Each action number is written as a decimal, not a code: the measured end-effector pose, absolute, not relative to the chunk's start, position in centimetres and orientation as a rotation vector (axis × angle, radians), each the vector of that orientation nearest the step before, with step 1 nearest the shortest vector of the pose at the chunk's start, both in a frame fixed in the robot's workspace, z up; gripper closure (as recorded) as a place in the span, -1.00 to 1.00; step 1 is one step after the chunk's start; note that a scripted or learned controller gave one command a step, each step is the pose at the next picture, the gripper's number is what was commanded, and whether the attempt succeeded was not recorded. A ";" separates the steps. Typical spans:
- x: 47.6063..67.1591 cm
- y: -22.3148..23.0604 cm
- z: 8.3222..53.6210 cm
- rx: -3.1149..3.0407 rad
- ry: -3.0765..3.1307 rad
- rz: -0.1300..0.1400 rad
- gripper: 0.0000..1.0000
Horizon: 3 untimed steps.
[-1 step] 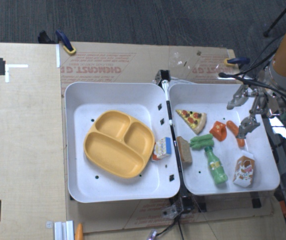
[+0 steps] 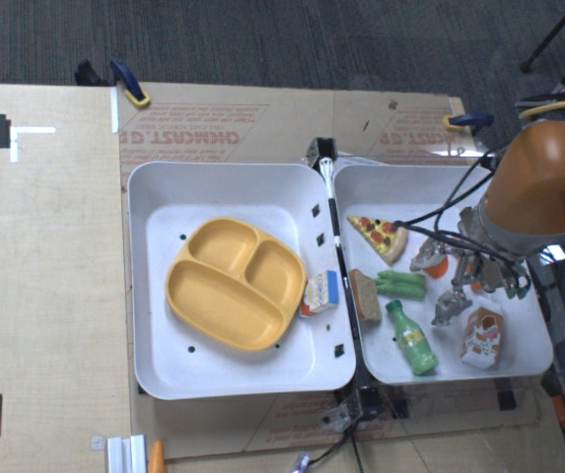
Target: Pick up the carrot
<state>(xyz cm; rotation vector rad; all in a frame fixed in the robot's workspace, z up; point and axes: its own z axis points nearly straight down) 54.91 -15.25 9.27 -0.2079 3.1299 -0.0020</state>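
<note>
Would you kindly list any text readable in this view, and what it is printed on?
Red print on the cardboard under the bins: upside down and mirrored, too blurred to read.
Labels on the green bottle and the packet: too small to read.

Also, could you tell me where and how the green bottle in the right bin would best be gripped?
Probably grip the green bottle around its wide middle, coming from straight above with the jaws closing across its width. It lies flat, with its cap pointing up-left toward the green vegetable, and bare bin floor shows along both long sides. The neck is thinner and more crowded.
</note>
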 end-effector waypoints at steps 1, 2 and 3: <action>49.0 -12.0 9.2 0.254 3.130 0.001 -1.00; 48.0 -11.4 9.3 -0.256 3.127 -0.002 -1.00; 48.5 -14.7 9.3 -0.134 3.133 -0.002 -1.00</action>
